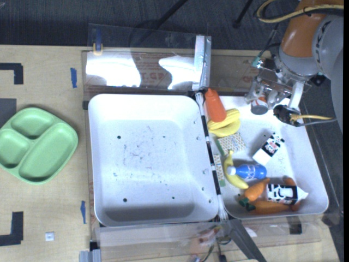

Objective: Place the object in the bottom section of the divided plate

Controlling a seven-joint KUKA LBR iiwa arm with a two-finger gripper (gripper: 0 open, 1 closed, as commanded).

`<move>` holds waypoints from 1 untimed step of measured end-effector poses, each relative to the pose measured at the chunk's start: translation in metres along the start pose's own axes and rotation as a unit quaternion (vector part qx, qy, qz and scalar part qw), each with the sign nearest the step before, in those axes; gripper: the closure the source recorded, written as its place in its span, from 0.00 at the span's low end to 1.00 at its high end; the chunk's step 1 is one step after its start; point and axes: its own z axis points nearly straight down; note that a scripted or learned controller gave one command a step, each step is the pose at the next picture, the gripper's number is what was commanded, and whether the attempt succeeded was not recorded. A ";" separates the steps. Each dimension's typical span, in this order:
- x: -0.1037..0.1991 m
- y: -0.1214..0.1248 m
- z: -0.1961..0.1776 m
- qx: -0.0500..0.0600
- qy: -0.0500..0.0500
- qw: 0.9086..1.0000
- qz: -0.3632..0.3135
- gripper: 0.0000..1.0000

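Plate (37, 144) far left, holds nothing | toys (256, 179) in right bin (312, 162) | gripper (265, 100) above bin's far edge, fingers' state unclear | nothing placed yet

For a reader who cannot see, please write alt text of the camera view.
The gripper hangs over the right bin's back corner, above toy food piled along the divider. The left bin sits beside it, and a green divided plate lies on the bench, far left.

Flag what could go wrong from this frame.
1. Toys in the right bin lie packed: bottle across a banana, carrots touching, so a grab may slip or drag neighbours.
2. The plate sits beyond the left bin, a long carry where a weak grip could drop the object.
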 end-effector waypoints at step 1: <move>0.081 -0.033 -0.002 0.001 0.001 1.000 -0.023 1.00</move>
